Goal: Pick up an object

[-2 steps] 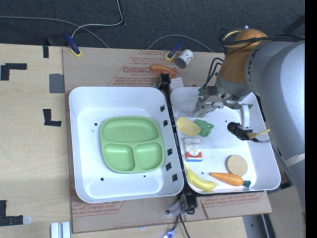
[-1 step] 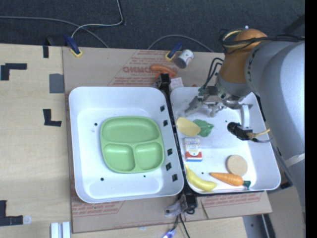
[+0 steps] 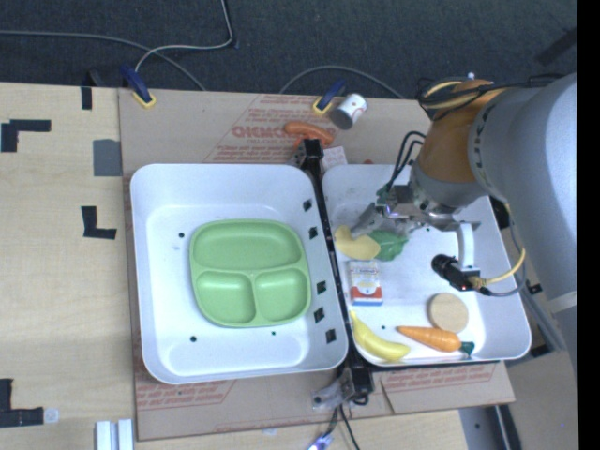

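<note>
My gripper hangs low over the upper left part of the right bin, reaching in from the right. Right beneath it lie a pale yellow piece and a green leafy toy, close to or touching the fingertips. A small red and white box rests just below them. Along the bin's front lie a banana, a carrot and a tan round cookie. Nothing is visibly lifted off the bin floor.
The left bin holds a green divided plate. A black divider with clips runs between the bins. An orange item and a white cylinder sit on the cardboard behind the bins. Cables hang off the wrist.
</note>
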Robot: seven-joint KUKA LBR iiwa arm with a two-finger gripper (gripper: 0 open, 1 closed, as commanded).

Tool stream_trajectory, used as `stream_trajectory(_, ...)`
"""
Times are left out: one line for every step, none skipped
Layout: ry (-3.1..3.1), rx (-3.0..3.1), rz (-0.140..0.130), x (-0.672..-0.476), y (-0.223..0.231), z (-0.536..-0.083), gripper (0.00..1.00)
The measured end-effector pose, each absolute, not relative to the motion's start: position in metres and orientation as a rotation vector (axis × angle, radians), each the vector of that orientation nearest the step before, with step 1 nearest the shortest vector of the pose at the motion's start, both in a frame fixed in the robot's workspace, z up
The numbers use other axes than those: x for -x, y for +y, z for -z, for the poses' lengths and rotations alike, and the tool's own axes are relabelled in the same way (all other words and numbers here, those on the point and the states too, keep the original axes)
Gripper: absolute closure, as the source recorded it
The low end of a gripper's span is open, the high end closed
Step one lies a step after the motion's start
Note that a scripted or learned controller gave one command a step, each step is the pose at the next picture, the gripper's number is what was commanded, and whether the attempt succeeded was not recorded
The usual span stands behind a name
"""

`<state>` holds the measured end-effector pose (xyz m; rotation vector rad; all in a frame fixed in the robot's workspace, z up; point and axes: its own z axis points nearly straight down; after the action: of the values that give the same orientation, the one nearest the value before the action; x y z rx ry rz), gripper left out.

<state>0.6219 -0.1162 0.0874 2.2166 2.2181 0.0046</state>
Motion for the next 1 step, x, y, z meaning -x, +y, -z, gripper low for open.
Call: stream_trajectory(2.218,-2.216,-0.008,-0.6007,-0.1209,-0.0879,0.00)
